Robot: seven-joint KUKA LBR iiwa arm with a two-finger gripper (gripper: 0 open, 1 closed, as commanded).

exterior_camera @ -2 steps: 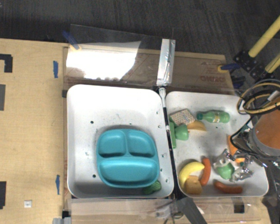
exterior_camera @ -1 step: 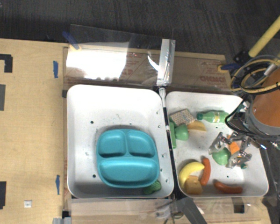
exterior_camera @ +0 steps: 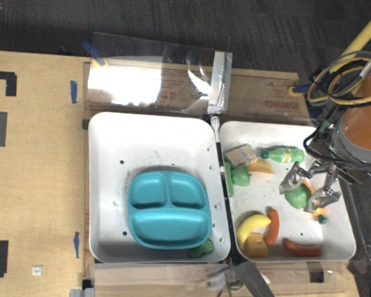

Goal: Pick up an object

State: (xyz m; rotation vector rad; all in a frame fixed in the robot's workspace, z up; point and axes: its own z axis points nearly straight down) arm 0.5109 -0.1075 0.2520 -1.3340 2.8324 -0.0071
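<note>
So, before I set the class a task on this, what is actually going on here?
A grey robot arm with an orange band reaches in from the right over the right white bin. Its gripper is low in the bin, right at a green toy piece, but a firm hold cannot be confirmed. Around it lie a yellow toy banana, a red toy sausage and a green bottle. The left white bin holds a teal divided plate.
</note>
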